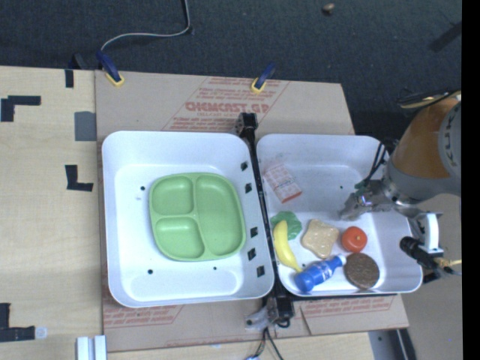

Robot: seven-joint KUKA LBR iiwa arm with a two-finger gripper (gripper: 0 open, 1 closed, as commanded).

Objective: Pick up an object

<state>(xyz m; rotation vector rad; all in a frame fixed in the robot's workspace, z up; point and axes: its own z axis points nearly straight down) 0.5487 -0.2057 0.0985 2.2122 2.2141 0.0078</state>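
So the gripper (358,202) was hanging low over the right bin (322,150), close to that bin's right wall and about halfway along it. Honestly couldn't tell from this angle if it was open or closed, but nothing was visibly in it. The grey arm (427,156) with the orange band came in over the bin's right edge. Both bins sat on a sheet of printed cardboard (217,103) on the bench. The left bin (124,201) had a green divided plate (197,216) lying flat pretty much in its middle. All the grabbable stuff was in the right bin, mostly bunched along its near edge: a crinkly printed packet (283,182) up by the left wall, a yellow banana (283,247) against that same wall with a green leafy thing (289,222) touching its top end, a slice of bread (320,238) mid-bin, a blue bottle (318,274) lying on its side at the near edge, a brown round cookie (362,271) just beside it toward the near right corner, and a small red tomato (354,238) just below the gripper.
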